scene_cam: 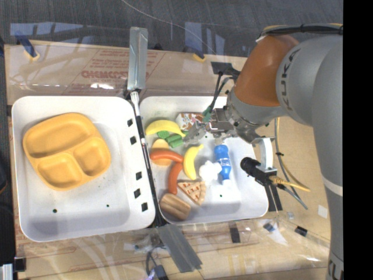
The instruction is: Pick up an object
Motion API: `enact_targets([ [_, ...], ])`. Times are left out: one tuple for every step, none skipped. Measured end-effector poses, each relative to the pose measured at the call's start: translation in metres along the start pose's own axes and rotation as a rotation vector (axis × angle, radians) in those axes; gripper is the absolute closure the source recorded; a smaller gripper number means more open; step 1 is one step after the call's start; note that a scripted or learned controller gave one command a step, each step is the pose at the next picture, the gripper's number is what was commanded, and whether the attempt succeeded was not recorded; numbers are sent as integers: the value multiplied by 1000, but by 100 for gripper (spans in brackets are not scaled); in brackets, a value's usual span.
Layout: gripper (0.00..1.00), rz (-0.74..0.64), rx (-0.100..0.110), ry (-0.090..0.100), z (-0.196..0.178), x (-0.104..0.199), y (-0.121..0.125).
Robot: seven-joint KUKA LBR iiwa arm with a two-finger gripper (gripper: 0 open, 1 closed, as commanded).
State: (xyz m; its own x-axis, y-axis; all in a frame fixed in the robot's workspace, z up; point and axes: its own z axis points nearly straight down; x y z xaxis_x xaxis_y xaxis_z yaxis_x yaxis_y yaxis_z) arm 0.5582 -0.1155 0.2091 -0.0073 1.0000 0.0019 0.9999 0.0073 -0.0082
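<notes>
A: What is the biggest thing you see?

B: The arm, grey with an orange band. It comes in from the right and bends down over the right bin. Under it is the desk, which carries two white bins side by side.

A: And the left bin?

B: It holds one yellow tray with three compartments, lying a little turned.

A: The right bin has more?

B: Yes, a group of toy food. A yellow banana lies near the upper left, with a green piece just beside it. Below is an orange-red sausage, and a second banana stands almost upright in the middle. A red sausage is beside it, then a pizza slice and a brown bread roll at the bottom. A blue bottle lies to the right, touching a small white object.

A: Now the claw – is it wide or narrow?

B: The claw hangs low over the upper part of the right bin, near a printed card. Its metal parts are small and mixed with the objects behind, so I cannot tell how far it is open. I see nothing clearly between its tips – no object is lifted; all of them lie in the bin.
</notes>
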Motion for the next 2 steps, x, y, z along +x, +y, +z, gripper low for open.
enact_targets([
  [0, 81, -3, 1, 119, 25, -33],
  [100, 81, 3, 0, 112, 23, -34],
])
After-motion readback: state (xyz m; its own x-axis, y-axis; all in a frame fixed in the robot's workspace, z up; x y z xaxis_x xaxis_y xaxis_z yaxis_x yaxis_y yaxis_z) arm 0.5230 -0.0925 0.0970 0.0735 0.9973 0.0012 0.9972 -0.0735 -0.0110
